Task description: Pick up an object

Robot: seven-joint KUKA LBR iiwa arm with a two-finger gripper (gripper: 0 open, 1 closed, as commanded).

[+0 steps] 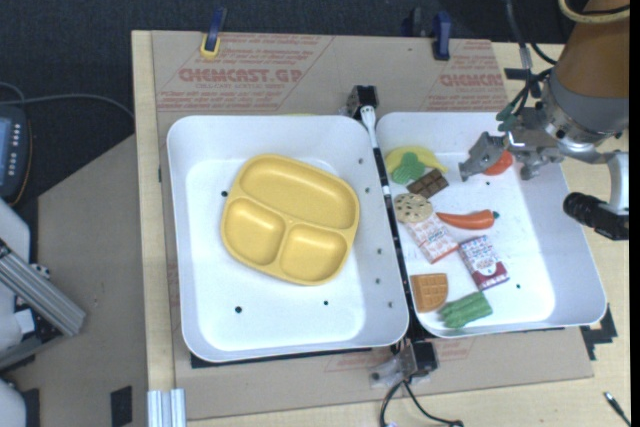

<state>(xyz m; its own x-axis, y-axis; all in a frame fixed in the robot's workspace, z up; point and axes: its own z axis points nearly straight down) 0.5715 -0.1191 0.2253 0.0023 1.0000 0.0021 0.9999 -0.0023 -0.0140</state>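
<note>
Over at the three o'clock side of the tabletop (150, 215), in the right bin (560, 285), I have a cluster of small toy foods to choose from, and my claw (497, 158) hovers with its fingers spread wide just above a reddish piece at the bin's twelve o'clock end, holding nothing that I can see. The red chili pepper (467, 218) near the bin's centre looks to me the best candidate: light, stiff plastic, probably slick, so I would close across its thicker middle rather than the tapered tip. The red packet (483, 260) at five o'clock from it looks flat and thin, harder to pinch; its print is too small to read. The green piece (465, 310) and waffle (430, 290) sit at six o'clock. Along the board's twelve o'clock edge I read "CHEMCAST GP" (240, 73) in red.
</note>
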